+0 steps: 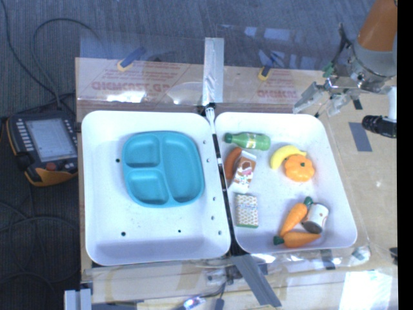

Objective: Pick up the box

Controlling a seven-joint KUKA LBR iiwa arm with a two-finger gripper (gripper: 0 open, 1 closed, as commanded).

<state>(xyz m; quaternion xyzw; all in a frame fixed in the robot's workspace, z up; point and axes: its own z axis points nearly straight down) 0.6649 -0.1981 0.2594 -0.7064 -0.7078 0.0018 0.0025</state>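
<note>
STAGE: pre-approach | gripper (321,100): above right bin (335,173) far rim, jaws spread, nothing held | box (246,210): untouched in bin | REMAINING: approach, grasp, lift

A robotics lab or test cell, seen from above. A plywood bench (161,82) stands on grey office carpet (39,44) — black cables (26,57) loop loosely across the floor at the left. Beside the bench lies a handheld robot control pendant (42,146) with a screen and an orange edge. Two shallow white bins (97,237) sit side by side, taped and clamped in place. One holds a blue sectioned plate (161,168), the other plastic toy food (298,168) — stand-in objects, not real groceries. An industrial arm (377,31), grey with an orange band, enters at upper right. Clear sheeting, possibly a low barrier, stands behind the bins.
</note>
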